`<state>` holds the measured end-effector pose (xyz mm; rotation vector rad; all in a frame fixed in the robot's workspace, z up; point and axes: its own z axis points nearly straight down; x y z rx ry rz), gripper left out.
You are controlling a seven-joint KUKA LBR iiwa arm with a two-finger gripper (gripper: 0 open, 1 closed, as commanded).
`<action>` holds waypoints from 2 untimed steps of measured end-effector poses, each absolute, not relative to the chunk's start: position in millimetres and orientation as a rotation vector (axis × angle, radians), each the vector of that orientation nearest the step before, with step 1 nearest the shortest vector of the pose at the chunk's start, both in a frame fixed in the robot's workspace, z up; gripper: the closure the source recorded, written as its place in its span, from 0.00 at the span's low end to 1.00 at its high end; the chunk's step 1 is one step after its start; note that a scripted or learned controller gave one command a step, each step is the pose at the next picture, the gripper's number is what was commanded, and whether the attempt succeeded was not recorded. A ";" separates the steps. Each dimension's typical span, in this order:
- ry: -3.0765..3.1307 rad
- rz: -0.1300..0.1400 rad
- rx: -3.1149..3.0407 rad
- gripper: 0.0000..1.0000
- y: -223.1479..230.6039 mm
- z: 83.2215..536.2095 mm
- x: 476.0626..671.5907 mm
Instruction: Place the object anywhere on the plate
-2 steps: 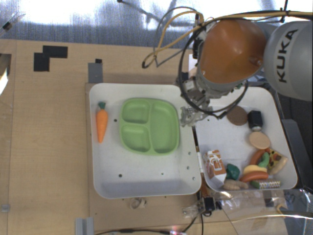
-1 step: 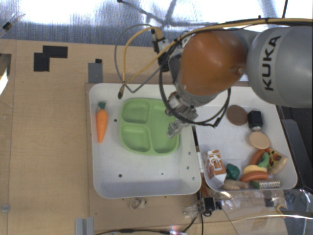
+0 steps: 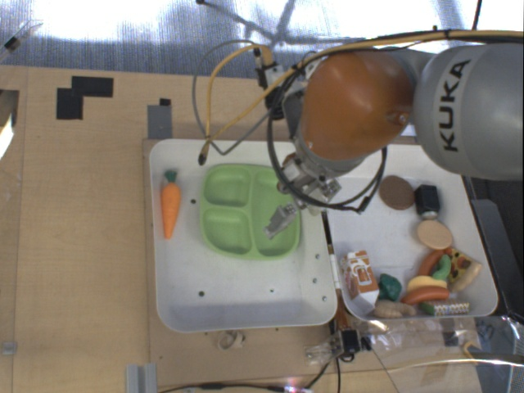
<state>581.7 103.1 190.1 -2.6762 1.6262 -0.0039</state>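
Wrist bulk (image 3: 356,109) loomed closest, my gripper (image 3: 281,219) over the plate (image 3: 246,211), fingers spread and pinching nothing, carrot (image 3: 169,207) left of plate; I judged a centred, low grasp best.

There is one camera. It sits high above the light brown wooden bench (image 3: 74,244) and looks down at a slant. The far edge of the bench is at the top of the picture, and the near edge is at the bottom. Both shallow white bins fit in the picture: the left white bin (image 3: 184,285) sits in the middle, and the right white bin (image 3: 483,289) sits by the right side. The big grey and orange robot arm (image 3: 368,105) comes in from the right. It is nearer the camera, so it looks large and covers part of the bins.
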 end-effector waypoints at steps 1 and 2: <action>1.775 -0.006 -2.581 0.00 59.9 186.0 606.2; 1.774 -0.011 -2.568 1.00 64.0 198.8 608.4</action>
